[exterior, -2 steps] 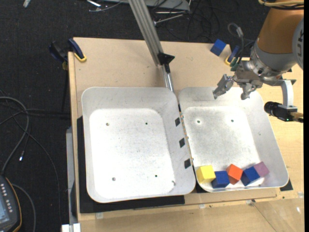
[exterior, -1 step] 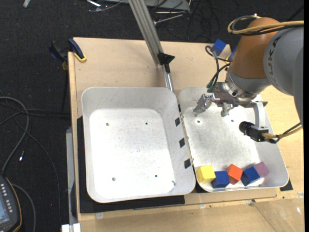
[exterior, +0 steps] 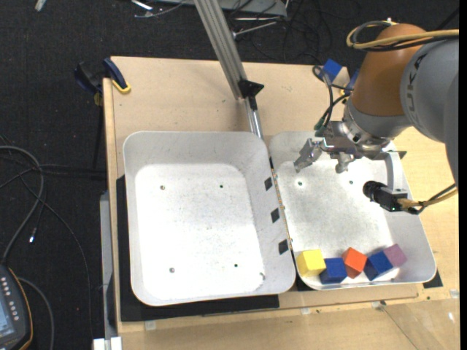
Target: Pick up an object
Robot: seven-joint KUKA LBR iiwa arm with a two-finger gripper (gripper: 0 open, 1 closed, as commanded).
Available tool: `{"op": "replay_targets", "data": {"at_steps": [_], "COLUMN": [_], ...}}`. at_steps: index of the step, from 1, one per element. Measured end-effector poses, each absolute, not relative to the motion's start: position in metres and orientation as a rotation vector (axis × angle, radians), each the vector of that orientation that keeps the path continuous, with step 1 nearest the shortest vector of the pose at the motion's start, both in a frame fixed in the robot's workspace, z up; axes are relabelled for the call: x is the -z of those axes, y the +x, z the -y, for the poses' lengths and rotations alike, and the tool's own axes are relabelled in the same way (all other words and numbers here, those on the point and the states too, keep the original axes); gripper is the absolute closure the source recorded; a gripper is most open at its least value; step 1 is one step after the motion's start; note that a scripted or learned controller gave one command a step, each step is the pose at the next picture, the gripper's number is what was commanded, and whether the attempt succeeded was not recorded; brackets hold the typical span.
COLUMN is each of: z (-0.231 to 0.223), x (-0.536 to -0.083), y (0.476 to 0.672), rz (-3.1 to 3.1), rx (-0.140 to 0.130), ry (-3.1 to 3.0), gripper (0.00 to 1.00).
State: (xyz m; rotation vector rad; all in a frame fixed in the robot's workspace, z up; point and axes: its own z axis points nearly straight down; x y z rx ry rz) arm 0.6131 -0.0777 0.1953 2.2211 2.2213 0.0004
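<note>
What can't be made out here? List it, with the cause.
- End effector: its far side is hidden under the wrist.
- Dark blue block: partly hidden by the yellow block and orange block.
- Right bin: upper rim hidden behind the arm.

Speckled white bins [exterior: 146, 159], yellow block [exterior: 311, 261], orange block [exterior: 355, 259], two blue blocks [exterior: 334, 270], purple block [exterior: 395, 254]

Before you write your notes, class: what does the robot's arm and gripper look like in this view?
The arm is bulky and rounded, grey with a broad orange band above the wrist and dark lettering on the grey shell. A yellowish cable loops over the band, and thin green and dark wires run down its left side. The gripper is small, metallic grey with two fingers.
</note>
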Motion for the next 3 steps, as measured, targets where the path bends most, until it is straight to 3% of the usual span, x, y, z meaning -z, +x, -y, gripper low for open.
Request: {"op": "replay_targets", "data": {"at_steps": [1,2,3], "z": [0.109,0.106,0.102], "x": [-0.118,-0.094,-0.103], "y": [0.603,0.579,0.634], "rz": [-2.221,-2.222,-2.224], "rx": [0.010,0.004,-0.006], "ry": [2.230,2.226,2.213], "gripper": [0.00,0.00,0.00]}}
